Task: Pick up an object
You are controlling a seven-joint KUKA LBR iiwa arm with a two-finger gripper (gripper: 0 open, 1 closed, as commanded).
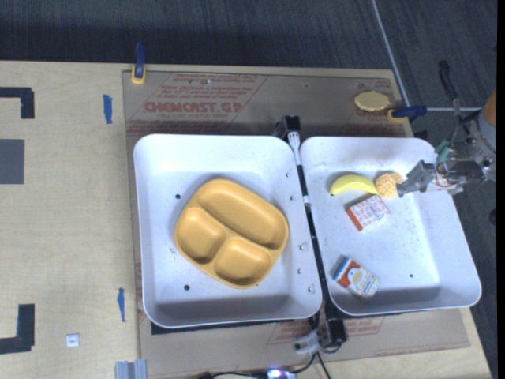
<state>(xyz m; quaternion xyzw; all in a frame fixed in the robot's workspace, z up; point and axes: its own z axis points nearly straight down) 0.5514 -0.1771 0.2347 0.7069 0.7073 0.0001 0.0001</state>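
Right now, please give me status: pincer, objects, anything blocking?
Pincer low over right bin, beside textured yellow ball. Nothing seen held. Banana touches ball; red-white box close below. Crowded.

The desk point(63, 235) is pale wood, with a brown board point(237, 105) printed in red letters lying under two white bins. On the board's far right sits a small tan disc point(372, 101), and a blue and yellow clamp point(139, 61) grips its far left corner. Blue tape marks point(107, 109) and black squares point(25, 103) dot the desk to the left, and dark carpet point(237, 14) lies beyond.
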